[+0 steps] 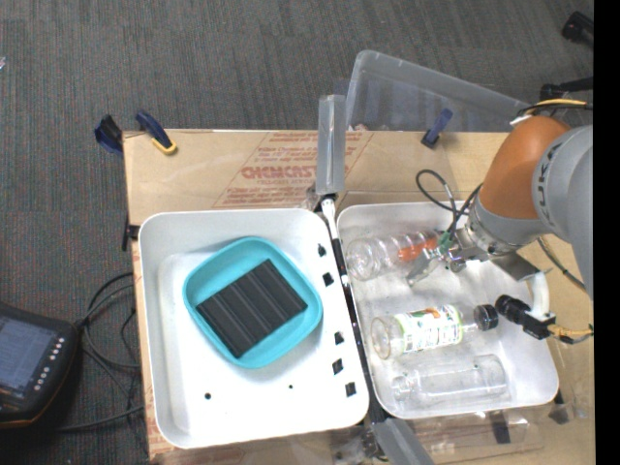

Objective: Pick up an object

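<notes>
A: Hovering at the right bin's point(542, 381) twelve o'clock, the end effector point(433, 264) nearly touches the clear bottle point(387, 253); whether it grips, I can't tell.

B: Round and slick, it may roll away.

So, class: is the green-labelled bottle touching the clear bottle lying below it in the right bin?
Apart. The camera view shows a strip of white bin floor between the green-labelled bottle and the clear bottle.
</notes>
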{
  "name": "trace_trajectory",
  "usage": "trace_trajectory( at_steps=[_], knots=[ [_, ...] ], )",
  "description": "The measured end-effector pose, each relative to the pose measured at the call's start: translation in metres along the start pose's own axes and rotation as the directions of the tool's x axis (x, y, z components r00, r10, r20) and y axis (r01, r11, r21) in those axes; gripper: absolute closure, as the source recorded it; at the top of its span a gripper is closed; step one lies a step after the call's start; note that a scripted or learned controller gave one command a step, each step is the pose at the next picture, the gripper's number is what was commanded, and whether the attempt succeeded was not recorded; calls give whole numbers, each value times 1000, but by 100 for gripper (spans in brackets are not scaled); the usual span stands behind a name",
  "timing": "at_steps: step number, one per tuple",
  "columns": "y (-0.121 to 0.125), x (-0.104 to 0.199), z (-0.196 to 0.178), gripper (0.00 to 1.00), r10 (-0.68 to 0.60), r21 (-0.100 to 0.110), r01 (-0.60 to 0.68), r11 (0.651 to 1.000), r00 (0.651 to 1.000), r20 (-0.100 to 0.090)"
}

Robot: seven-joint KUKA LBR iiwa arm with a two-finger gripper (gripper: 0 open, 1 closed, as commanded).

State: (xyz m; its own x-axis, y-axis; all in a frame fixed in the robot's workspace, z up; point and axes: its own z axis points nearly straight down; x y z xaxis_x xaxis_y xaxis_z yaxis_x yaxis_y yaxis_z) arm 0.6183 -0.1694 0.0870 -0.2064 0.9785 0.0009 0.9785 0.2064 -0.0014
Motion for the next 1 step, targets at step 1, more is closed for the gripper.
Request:
trace_trajectory(
  at_steps=[1],
  knots=[
    [-57,19,-1,0,-246,-1,246,969,969,-1]
  ],
)
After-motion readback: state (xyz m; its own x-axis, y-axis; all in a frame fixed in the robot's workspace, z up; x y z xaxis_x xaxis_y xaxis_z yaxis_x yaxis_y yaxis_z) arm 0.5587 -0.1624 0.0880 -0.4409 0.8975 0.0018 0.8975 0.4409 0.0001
